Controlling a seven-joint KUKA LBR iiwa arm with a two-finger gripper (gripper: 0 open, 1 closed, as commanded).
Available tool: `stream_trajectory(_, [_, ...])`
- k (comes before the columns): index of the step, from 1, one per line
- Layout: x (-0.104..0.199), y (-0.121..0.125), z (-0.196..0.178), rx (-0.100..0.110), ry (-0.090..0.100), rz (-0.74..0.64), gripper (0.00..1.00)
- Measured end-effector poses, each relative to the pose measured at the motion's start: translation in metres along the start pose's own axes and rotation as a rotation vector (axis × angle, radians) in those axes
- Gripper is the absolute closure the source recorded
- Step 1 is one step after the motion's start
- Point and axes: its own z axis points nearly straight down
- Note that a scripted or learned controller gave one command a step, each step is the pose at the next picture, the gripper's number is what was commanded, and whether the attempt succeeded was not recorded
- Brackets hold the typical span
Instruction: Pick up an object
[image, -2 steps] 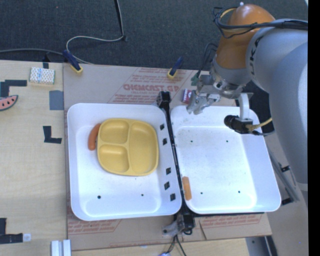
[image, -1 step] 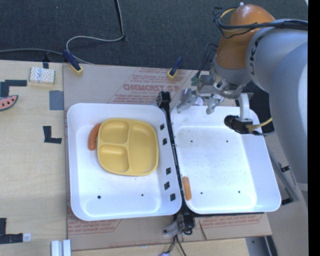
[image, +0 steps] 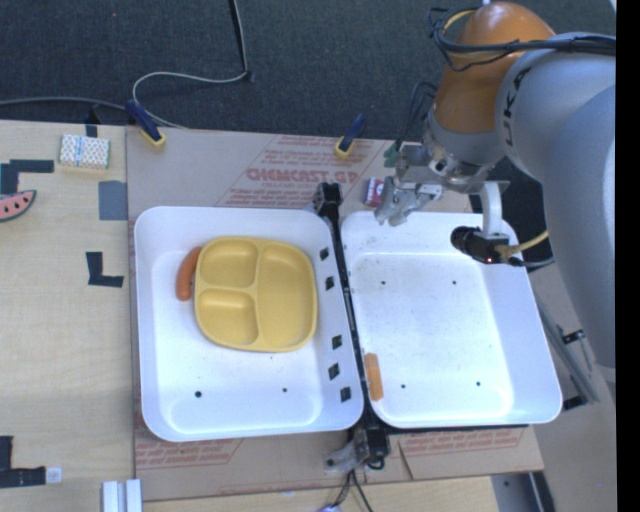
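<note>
My gripper hangs over the far left corner of the right bin, above its back rim. Nothing shows between it and the bin floor. A small orange piece lies in the right bin, against its left wall near the front. In the left bin a yellow divided plate lies flat, and an orange sausage-shaped thing rests against the plate's left edge.
A black divider with clips runs between the bins. A small reddish item sits on the cardboard just behind the right bin, beside the gripper. Blue-and-yellow clamps hold the cardboard's back edge.
</note>
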Motion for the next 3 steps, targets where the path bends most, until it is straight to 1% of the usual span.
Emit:
stream_trajectory(1, [-0.0002,-0.0001,0.0002,0.000,-0.001,0.000,0.00])
stream_trajectory(2, [0.0009,0.0001,-0.0093,0.001,0.001,-0.002,1.00])
stream_trajectory(3, [0.0007,0.0000,-0.0091,0.001,0.000,-0.001,0.00])
